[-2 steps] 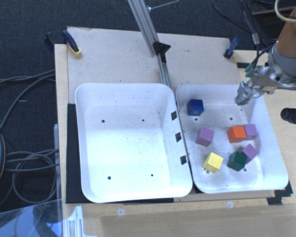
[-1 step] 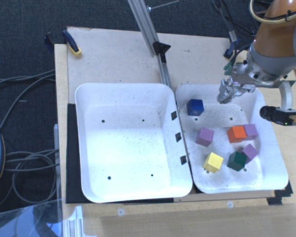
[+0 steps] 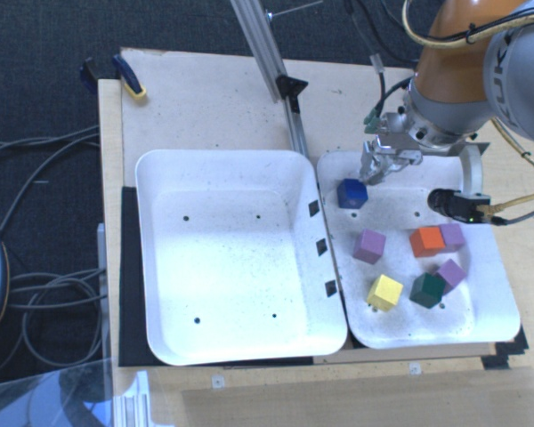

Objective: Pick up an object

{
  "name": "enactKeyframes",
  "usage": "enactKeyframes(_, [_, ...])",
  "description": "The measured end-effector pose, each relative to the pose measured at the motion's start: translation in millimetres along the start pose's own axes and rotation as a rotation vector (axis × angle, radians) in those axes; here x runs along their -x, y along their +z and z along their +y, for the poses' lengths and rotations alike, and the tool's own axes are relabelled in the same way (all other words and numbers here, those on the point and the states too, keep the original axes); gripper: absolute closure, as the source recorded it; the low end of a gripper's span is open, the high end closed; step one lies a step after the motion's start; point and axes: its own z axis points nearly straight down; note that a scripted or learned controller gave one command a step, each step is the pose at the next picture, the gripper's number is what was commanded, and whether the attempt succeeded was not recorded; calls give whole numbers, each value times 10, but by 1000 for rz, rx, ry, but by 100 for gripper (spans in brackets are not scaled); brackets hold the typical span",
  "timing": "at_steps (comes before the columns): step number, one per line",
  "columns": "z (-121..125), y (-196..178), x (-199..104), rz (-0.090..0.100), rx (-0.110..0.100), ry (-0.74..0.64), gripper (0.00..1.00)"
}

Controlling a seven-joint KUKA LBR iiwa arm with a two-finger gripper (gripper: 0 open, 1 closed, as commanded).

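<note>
Blocks are all sitting in the right bin [image 3: 481, 323], six of them, and going from the front edge back it's like this: a yellow block [image 3: 384, 292] nearest the camera, then a dark green block [image 3: 427, 289] just to its right with a purple block [image 3: 451, 273] touching its upper right corner. A bit further back there's another purple block [image 3: 369, 246] on its own toward the bin's left side, and an orange block [image 3: 427, 241] on the right with a third purple block [image 3: 452, 235] pressed right up against it. Furthest back is the blue block [image 3: 352, 194], well apart from the rest, near the bin's far left corner. So the count is three purple, and one each of yellow, green, orange and blue. The left bin [image 3: 160, 238] is the bigger-looking one next door, just speckled white plastic. The gripper [image 3: 375, 169] hangs just behind and slightly right of the blue block, nothing between its fingers as far as I can see, but honestly can't tell if they're spread or closed from this angle. Behind the bins a metal pole [image 3: 260, 34] slants across the bench [image 3: 205, 105], a blue and yellow clamp [image 3: 129, 76] sits at the far left corner, and cables [image 3: 44, 158] trail off the left.
</note>
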Motion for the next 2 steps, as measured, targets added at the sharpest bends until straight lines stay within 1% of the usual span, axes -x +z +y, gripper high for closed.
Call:
enactKeyframes(1, [152,-45,-526,0,5,-1,100])
enactKeyframes(2, [391,147,-1048,0,3,0,100])
